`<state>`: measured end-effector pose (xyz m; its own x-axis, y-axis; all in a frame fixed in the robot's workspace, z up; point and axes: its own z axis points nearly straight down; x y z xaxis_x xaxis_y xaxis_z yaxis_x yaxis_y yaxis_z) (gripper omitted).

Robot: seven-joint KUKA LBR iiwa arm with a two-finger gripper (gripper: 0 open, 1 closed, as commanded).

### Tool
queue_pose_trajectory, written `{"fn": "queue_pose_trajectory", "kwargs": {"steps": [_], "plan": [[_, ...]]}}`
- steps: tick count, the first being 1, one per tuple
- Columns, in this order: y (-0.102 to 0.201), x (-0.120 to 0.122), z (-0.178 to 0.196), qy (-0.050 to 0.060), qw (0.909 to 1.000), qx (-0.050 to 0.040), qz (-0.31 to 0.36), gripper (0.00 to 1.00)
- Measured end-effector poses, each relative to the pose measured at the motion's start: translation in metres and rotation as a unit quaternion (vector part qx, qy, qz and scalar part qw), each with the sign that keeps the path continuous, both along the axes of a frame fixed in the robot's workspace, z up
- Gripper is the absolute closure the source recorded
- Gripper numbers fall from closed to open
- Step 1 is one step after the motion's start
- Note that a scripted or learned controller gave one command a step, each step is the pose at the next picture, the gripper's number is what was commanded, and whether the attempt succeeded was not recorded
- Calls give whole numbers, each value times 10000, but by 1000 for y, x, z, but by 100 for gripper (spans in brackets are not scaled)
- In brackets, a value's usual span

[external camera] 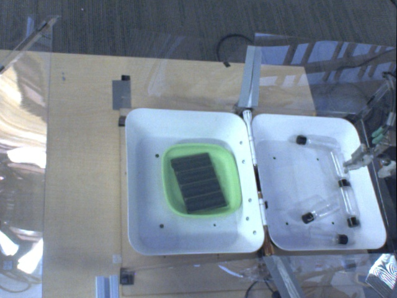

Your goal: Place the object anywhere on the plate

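two white bins side by side: left bin point(142, 166) with one green plate point(170, 194), one dark ridged block point(198, 182) flat on it. right bin point(273, 135) with about five clear black-capped tubes point(316, 208). jaw state: cannot tell.

Pale wooden bench point(80, 185), filling the left and middle of the frame, bordered along the top by dark carpet. Directly on it, two shallow white bins touching side by side: left bin point(139, 185) at centre, right bin point(279, 135) toward the right edge. Near the left bin's upper-left corner, a small grey bracket point(122, 94) flat on the wood. Rising from the seam between the bins toward the top, a grey metal bar point(250, 79). Bright glare across the bench's far left.
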<state>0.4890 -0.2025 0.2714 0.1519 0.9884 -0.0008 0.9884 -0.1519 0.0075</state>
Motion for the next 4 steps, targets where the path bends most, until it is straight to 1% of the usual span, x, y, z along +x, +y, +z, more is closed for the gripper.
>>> {"fn": "queue_pose_trajectory", "kwargs": {"steps": [1,2,3,4], "plan": [[2,1,25,-2,9992,-6,-404,0],[17,0,8,6,9972,5,-751,0],[3,1,41,-8,9992,-6,-400,0],[3,0,27,2,9984,-3,-560,0]]}}
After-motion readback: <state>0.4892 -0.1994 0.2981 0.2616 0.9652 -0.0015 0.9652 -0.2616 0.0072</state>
